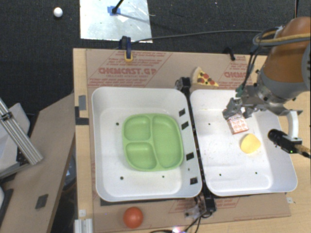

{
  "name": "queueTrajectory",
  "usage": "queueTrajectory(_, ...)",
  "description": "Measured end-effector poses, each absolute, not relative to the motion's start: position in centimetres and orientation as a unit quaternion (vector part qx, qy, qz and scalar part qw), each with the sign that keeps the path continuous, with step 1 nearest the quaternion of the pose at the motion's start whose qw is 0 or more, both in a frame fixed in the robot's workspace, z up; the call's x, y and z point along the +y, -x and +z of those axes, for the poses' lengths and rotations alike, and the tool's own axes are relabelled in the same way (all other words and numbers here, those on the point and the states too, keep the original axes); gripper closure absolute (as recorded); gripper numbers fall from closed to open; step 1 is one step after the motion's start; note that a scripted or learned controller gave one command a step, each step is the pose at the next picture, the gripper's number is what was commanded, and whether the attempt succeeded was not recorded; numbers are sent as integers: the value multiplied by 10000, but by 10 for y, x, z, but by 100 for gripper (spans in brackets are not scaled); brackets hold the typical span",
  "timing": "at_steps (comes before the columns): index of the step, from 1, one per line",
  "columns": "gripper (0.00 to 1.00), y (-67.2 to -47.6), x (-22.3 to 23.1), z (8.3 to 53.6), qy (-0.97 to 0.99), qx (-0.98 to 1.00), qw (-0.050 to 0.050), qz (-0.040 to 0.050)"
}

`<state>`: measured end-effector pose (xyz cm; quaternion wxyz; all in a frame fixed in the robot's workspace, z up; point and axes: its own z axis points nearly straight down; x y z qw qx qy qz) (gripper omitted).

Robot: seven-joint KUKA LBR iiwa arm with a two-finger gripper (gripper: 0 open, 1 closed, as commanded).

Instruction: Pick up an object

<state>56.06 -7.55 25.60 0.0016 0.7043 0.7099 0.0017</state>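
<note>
The gripper (235,111), its jaws too blurred to tell whether spread or closed, hangs over the right bin (272,178) just above a red-and-white packet (238,125), with a yellow lump (250,143) just beyond that packet.

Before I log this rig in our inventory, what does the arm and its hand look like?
The arm is grey with a rounded orange band above the wrist. Dark cables run down its side towards the hand, a compact grey metal unit with dark parts.
</note>
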Motion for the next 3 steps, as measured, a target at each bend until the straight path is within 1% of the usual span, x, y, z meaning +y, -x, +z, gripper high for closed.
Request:
queueTrajectory(1, 100, -575, -33, 244, -7044, 7098, 10, 10)
queueTrajectory(2, 100, -590, 19, 231, -7038, 7103, 7, 12)
queueTrajectory(3, 100, -604, 62, 235, -7040, 7102, 5, 18)
